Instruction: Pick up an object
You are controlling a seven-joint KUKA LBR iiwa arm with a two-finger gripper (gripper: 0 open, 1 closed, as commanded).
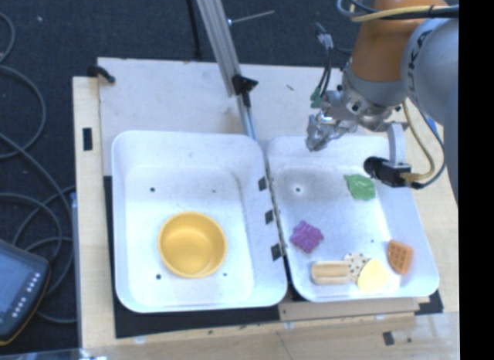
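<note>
While the tool hovers at the right bin's far rim, with nothing visibly held and its opening impossible to judge, the green piece lies nearest inside that bin; descend squarely over it, clear of the wall.

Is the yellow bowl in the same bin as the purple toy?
No, the yellow bowl sits in the left bin; the purple toy lies in the right bin.

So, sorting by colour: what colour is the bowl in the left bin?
Yellow: the bowl shows clearly in the camera view.
</note>
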